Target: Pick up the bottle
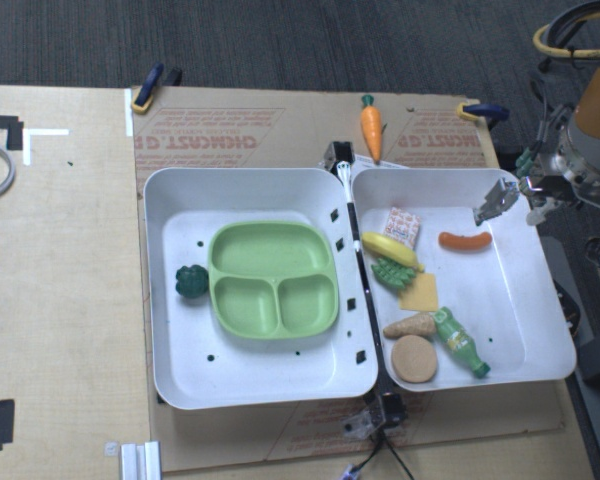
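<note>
clearly the green bottle (460,341) lies tilted in the right bin (540,268); the tool (498,202) hangs apart, its grip unreadable.

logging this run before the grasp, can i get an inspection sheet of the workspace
surface: two white bins side by side on cardboard over a wooden bench
job's things: green bottle lying in the right bin, near its front
clutter: sausage, banana, cheese wedge, round bread, packet; left bin has a green divided plate and broccoli; carrot outside
gripper: gripper over the right bin's far right corner, apart from the bottle
cables: yellow loop upper right
surroundings: dark floor
</note>
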`<state>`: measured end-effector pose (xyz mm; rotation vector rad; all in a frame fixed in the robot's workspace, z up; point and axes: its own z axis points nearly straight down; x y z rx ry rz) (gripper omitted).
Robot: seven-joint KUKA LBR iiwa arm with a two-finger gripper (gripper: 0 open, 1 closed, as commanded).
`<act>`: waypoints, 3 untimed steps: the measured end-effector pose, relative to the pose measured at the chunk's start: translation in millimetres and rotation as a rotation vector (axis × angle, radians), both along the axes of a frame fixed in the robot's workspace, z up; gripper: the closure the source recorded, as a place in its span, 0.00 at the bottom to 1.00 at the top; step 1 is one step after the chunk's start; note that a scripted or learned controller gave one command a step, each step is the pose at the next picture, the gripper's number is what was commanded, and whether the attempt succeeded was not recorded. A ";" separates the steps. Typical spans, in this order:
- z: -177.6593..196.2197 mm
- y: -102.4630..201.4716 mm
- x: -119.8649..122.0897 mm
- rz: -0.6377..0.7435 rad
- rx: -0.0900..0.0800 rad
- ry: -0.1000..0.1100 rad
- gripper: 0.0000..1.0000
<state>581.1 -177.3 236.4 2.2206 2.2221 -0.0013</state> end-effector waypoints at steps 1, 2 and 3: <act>-144.2 -11.7 -78.8 0.110 0.000 -0.001 0.00; -134.5 -12.1 -78.5 0.106 -0.001 -0.002 1.00; -27.2 -24.2 -103.6 0.056 0.000 -0.001 1.00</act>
